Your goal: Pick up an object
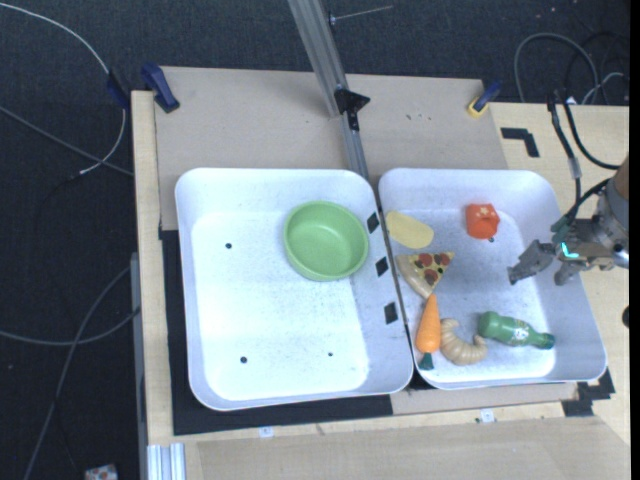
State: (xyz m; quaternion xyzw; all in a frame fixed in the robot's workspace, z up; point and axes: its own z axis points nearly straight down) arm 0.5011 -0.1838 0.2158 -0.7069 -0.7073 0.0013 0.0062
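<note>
Dark carpet with loose cables surrounds a pale wooden bench (pixel 250 118), and on it two shallow white bins sit side by side on a black mat.

At the right edge of the right bin (pixel 520 190) the gripper (pixel 542 265) hangs with its two dark fingers spread wide and nothing between them. It comes in over the bin's right wall, which fits an arm entering from that side, and it looks poised above bare floor, not yet committed to any one piece.

Working outward from it: the green bottle (pixel 514 331) lies on its side just nearer and slightly left, the closest candidate, and probably the easiest to take across its narrow body. The red pepper (pixel 482 220) stands apart to the far left of the gripper, with open floor around it. Along the bin's left wall the rest are bunched, likely having slid there: a yellow slice (pixel 409 230) at the far end, a pizza wedge (pixel 426 269) below it, then a carrot (pixel 429 326) touching a tan croissant (pixel 462 347). That crowding would leave the fingers little room.

In the left bin (pixel 210 298) a green bowl (pixel 325 240) rests mouth-up toward the far right corner. A slanted metal pole (pixel 320 43) rises from the bench's far side, and blue and yellow clamps grip the far corners.
</note>
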